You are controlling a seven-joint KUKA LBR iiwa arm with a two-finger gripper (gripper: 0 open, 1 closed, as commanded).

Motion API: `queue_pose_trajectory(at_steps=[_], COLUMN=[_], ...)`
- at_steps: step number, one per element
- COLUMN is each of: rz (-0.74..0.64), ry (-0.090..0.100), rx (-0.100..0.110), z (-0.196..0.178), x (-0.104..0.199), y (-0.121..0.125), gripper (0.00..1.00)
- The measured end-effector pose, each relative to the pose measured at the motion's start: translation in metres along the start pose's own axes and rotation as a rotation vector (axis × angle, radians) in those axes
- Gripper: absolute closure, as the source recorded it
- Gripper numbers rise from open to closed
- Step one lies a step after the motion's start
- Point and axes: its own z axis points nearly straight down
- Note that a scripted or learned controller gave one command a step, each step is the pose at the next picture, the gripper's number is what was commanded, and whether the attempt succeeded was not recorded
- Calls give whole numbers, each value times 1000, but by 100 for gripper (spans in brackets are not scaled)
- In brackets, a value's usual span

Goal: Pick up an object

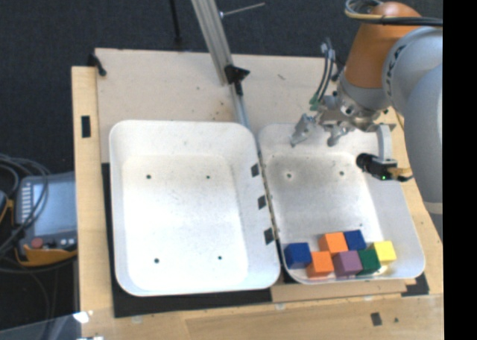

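Note:
Several small coloured cubes lie bunched at the near edge of the right bin: a blue cube, two orange cubes, a purple cube, a green cube, a yellow cube and a dark blue cube. My gripper hangs over the far edge of the right bin, well away from the cubes. Its two fingers are spread apart, open, with nothing between them.
The left bin sits beside the right one, joined by black clips along the shared edge. A slanted aluminium post rises behind the bins. A teach pendant lies off the bench at left.

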Motion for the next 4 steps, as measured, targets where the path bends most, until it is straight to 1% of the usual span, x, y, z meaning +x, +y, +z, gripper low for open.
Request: queue_pose_trajectory(at_steps=[1, 2, 3, 4], rz=[5, 6, 5, 4], ry=[0, 0, -1, 2], rx=[0, -1, -7, -9], z=[43, 65, 51, -1], x=[-5, -7, -8, -1], y=[-3, -3, -2, -7], gripper=[0, 0, 100, 100])
